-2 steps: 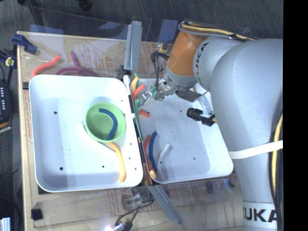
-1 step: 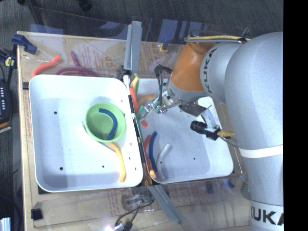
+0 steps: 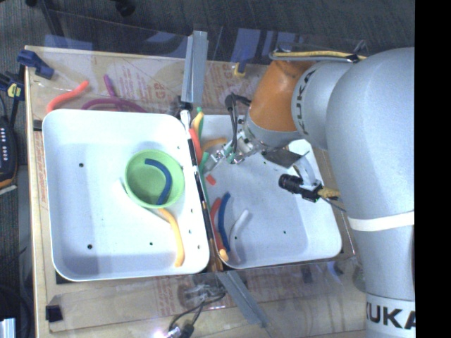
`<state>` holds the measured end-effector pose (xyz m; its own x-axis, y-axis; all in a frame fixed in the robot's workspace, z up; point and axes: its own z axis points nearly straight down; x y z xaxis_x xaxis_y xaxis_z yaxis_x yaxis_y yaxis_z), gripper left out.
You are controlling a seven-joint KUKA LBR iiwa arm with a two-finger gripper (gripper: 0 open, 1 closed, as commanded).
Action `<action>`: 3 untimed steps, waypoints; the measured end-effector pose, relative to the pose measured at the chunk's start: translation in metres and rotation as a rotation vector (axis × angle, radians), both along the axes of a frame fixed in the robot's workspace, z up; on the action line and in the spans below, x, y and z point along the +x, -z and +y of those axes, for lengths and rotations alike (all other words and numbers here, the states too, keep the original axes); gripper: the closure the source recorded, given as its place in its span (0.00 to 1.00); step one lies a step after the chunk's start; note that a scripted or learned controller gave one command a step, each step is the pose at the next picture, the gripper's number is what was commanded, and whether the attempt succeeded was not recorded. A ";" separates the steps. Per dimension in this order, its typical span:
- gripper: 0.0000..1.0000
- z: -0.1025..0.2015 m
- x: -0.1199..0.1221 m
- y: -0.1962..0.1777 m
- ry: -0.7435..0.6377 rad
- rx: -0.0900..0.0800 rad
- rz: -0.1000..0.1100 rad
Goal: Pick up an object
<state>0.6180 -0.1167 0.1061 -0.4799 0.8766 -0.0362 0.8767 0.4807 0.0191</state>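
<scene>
Nothing looks picked up yet. The gripper (image 3: 224, 155) sits low at the ten o'clock corner of the right bin (image 3: 310, 241), beside the divider, but whether it is wide, narrow or holding anything I cannot tell. Likely targets lie near: a blue strip (image 3: 220, 217) and a white piece (image 3: 239, 224) toward seven o'clock of that bin. The green bowl (image 3: 144, 182) rests mid left bin (image 3: 70, 210). The arm (image 3: 366, 139) reaches in from three o'clock, wrist bent down.
</scene>
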 end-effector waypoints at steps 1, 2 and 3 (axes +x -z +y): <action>0.00 -0.001 -0.016 0.000 -0.120 -0.002 0.008; 0.00 -0.002 0.017 0.008 -0.138 -0.004 0.030; 1.00 0.003 0.016 0.000 -0.144 0.007 0.039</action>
<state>0.6342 -0.1132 0.1065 -0.6012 0.7990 -0.0091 0.7991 0.6012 -0.0099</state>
